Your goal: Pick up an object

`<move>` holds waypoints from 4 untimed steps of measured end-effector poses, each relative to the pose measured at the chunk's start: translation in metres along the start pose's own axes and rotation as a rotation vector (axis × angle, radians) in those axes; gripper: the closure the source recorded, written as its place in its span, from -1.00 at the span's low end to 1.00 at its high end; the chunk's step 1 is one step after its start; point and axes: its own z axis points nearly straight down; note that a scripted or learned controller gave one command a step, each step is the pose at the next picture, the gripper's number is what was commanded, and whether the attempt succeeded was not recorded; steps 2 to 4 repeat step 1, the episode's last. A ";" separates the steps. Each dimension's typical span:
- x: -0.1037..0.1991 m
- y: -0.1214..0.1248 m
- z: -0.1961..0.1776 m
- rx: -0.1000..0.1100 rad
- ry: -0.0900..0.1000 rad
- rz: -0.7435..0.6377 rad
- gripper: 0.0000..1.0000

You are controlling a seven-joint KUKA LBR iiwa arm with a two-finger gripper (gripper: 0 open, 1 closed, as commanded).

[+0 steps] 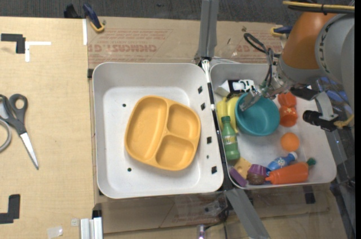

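A teal bowl (259, 117) lies in the right bin (322, 160), near its back. My gripper (261, 93) hangs over the bowl's far rim, right at its edge, and I cannot make out whether it grips the rim. Around the bowl lie a green bottle (229, 139), a yellow item (224, 107), an orange cup (287, 109), an orange ball (290, 142), a carrot-like toy (289, 173), a small blue-and-white bottle (280, 161) and a purple piece (255, 172). A white-and-black item (241, 85) sits behind the bowl.
The left bin (107, 136) holds a yellow divided plate (163, 133). Scissors (20, 126) lie on the wooden bench at the far left. A blue clamp (93, 17) sits at the cardboard's back edge. The grey arm with its orange band (304, 40) fills the upper right.
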 end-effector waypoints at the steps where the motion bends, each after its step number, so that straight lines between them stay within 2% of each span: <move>1: -0.058 0.010 -0.001 -0.002 -0.002 0.023 -1.00; 4: -0.058 0.010 -0.001 -0.002 -0.002 0.023 -1.00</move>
